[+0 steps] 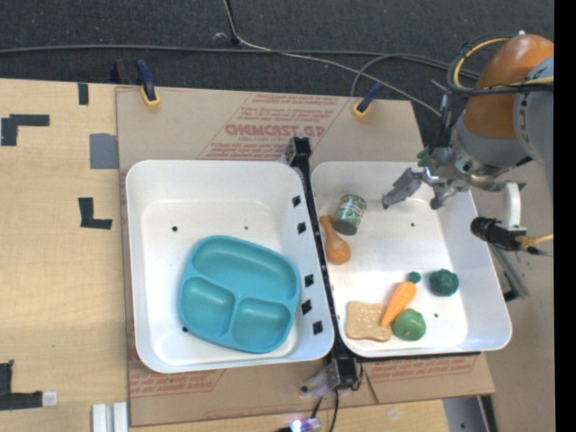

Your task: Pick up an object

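Tray (238,292) was teal; bins (144,241) white; carrot (397,303) orange; apple (409,325) green; toast (367,321) tan.

R bin (468,241) centre free, can (349,212) near divider (310,232)

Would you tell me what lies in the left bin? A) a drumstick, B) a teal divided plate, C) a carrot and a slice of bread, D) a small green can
B: the teal divided plate lies in the left bin; the food items sit in the right bin.
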